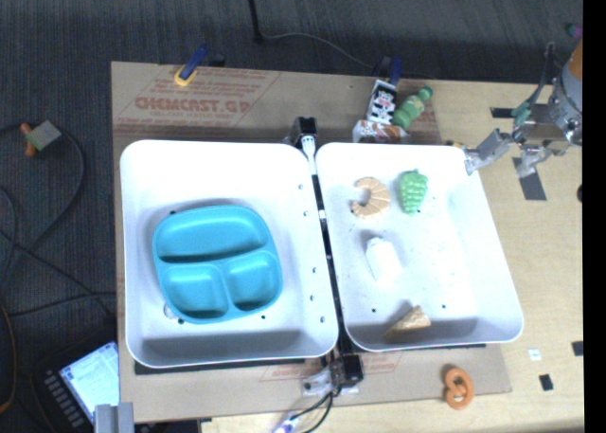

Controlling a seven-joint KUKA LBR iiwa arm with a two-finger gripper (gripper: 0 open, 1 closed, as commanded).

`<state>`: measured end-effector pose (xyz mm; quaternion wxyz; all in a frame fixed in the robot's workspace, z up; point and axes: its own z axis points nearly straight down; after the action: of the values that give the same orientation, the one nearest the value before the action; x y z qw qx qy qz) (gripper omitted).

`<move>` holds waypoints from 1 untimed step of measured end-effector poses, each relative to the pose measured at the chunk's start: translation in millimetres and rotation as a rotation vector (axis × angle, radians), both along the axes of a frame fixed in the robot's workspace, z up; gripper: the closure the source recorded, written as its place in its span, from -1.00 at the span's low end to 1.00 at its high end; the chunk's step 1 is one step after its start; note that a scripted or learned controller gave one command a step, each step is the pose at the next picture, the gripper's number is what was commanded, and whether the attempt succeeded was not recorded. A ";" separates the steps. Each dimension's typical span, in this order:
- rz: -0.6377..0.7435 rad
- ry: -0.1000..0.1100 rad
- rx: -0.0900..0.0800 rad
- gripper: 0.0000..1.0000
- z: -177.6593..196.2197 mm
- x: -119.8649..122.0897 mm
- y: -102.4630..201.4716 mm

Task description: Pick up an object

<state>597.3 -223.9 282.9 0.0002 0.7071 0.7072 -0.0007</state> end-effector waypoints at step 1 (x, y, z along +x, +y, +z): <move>0.003 0.006 0.008 -1.00 -180.3 -19.9 15.4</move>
<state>577.5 -208.4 102.6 -0.0049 0.7061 0.7081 0.0000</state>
